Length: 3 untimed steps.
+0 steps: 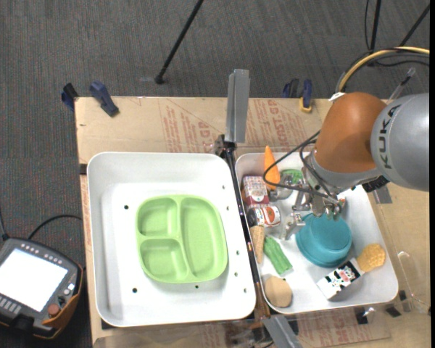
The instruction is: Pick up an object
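Note:
My gripper hangs low in the right bin, under the orange band of the arm. It sits at the upper left rim of a teal bowl. Just to its left lie a red can and a second small can. An orange carrot and a green round item lie behind it. From this angle I cannot make out anything held.
The right bin also holds an ice-cream cone, a green pod, a tan potato, a black-and-white carton and a yellow waffle piece. The left bin bears a green divided plate. A tablet lies on the floor.

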Each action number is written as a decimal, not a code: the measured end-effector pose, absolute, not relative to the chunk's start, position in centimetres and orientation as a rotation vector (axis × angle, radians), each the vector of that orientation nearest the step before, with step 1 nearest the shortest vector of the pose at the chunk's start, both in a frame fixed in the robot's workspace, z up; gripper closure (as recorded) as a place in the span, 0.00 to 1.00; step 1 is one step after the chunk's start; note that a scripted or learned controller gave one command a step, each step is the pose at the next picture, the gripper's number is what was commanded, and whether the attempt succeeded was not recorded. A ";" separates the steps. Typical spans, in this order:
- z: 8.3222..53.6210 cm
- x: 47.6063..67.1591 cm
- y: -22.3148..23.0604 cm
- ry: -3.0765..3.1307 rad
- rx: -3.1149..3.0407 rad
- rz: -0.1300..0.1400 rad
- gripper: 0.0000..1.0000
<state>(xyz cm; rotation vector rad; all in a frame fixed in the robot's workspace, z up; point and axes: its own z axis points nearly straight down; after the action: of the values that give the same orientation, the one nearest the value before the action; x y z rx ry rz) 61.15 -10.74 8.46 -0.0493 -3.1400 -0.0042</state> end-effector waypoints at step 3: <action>8.3 63.6 -11.0 -3.136 -0.008 -0.005 0.00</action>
<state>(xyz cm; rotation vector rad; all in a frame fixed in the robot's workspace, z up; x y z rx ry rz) 63.61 -10.96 8.29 -0.0077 -3.1358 -0.0052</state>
